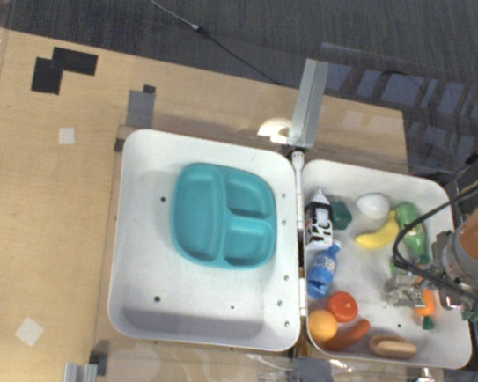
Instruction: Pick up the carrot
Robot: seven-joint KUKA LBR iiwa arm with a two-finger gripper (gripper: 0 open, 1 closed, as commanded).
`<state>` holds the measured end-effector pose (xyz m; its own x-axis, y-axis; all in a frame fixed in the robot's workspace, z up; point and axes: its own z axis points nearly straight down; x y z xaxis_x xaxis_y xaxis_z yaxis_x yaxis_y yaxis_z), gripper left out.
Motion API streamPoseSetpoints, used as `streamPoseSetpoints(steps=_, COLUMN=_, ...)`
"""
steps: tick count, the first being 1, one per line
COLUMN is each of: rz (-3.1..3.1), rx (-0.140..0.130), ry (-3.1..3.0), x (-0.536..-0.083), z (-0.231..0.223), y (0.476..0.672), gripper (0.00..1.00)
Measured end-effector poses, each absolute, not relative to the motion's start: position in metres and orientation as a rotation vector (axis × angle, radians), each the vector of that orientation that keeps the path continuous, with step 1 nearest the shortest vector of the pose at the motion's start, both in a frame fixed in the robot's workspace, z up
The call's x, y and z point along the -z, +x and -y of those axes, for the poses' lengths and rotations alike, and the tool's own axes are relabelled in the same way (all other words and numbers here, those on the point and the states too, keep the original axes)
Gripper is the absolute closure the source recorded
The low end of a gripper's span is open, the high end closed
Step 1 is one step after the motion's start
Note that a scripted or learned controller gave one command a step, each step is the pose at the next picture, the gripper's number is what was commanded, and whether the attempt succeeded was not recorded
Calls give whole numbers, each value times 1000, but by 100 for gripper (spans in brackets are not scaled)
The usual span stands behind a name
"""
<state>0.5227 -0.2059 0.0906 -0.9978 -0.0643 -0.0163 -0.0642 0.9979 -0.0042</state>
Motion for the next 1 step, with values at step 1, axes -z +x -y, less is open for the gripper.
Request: streamPoseSetpoints(steps=1, rz=-3100, rx=4, ry=-453, x=-115, z=186, y=506, gripper=100)
